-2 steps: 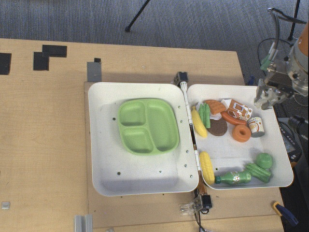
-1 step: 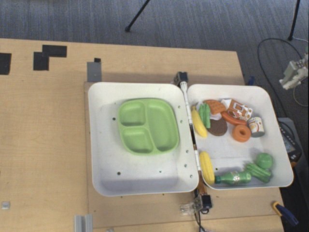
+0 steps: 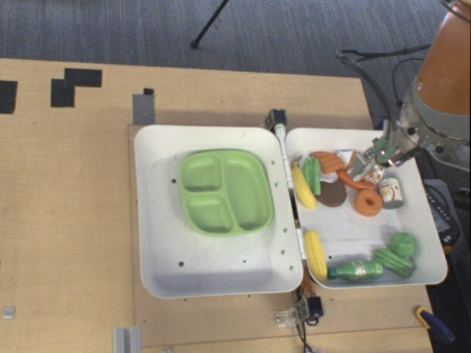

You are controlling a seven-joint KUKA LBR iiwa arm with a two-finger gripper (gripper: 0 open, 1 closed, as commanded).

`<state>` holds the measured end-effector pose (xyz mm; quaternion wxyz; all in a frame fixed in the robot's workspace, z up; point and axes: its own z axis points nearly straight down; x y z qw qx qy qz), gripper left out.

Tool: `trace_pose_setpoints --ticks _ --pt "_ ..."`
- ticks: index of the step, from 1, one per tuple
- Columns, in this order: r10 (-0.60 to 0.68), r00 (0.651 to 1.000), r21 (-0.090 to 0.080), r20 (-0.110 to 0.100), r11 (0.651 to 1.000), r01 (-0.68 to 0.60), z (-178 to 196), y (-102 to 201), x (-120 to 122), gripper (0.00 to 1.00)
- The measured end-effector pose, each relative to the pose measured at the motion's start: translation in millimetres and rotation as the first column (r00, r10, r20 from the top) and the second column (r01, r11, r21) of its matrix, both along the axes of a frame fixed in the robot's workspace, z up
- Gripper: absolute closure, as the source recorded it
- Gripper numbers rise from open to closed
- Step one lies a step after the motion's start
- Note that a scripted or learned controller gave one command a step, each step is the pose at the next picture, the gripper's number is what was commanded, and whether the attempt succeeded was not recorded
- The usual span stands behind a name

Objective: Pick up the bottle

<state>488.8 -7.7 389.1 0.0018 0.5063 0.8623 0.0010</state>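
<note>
The green bottle [image 3: 357, 272] lies on its side along the front edge of the right bin [image 3: 423, 219], cap toward the corn. My gripper [image 3: 370, 162] hangs over the back of that bin, well away from the bottle, its tips down among the toy food near a small can [image 3: 390, 191] and an orange ring [image 3: 368, 202]. The arm with its orange band [image 3: 450, 57] comes in from the upper right.
The right bin also holds a banana [image 3: 302, 187], a corn cob [image 3: 315, 254], a green pepper-like toy [image 3: 397, 252], a brown disc [image 3: 333, 193] and a green pod [image 3: 313, 173]. The left bin [image 3: 158, 219] holds a green divided plate [image 3: 224, 191].
</note>
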Motion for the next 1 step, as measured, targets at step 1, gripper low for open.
trace_pose_setpoints --ticks 1 --pt "0.000 1.000 0.000 0.001 1.000 0.000 0.2 -0.1 0.1 0.00"
